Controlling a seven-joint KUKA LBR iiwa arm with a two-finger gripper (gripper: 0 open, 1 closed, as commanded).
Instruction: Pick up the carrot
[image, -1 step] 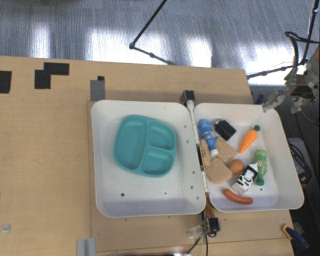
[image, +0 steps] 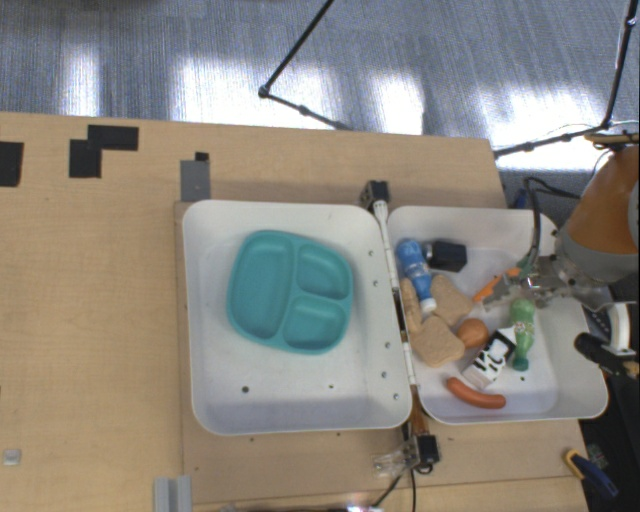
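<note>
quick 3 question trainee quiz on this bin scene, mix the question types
1. True or false: the teal divided plate lies in the left bin.
2. Which thing lies nearest the right bin's front edge? A) blue bottle B) sausage C) black block
3. Fill in: the carrot lies just left of the ___ bottle.

Key: 1 true; 2 B; 3 green.

no text can be read; the small black-and-white printed box bears marks too small to make out.
</note>
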